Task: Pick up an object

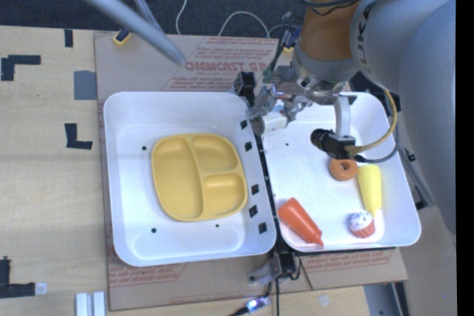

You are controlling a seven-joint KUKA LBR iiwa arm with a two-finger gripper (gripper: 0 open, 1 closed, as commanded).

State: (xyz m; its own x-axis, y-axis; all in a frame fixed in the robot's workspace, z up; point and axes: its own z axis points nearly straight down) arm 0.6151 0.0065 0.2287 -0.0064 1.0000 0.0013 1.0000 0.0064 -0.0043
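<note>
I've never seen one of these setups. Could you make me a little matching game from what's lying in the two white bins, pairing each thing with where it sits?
Things:
1. yellow divided plate
2. orange carrot
3. brown ring
4. yellow corn cob

Places:
A. right bin, near its front left corner
B. right bin, beside the brown ring, on its right
C. middle of the left bin
D. right bin, just left of the corn cob's top

Pairs: 1-C, 2-A, 3-D, 4-B

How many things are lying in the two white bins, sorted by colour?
Yellow: 2, the divided plate and the corn-like piece
Orange: 2, the carrot and the small ring
White and red: 1, the little cupcake-like piece
Total: 5
</note>
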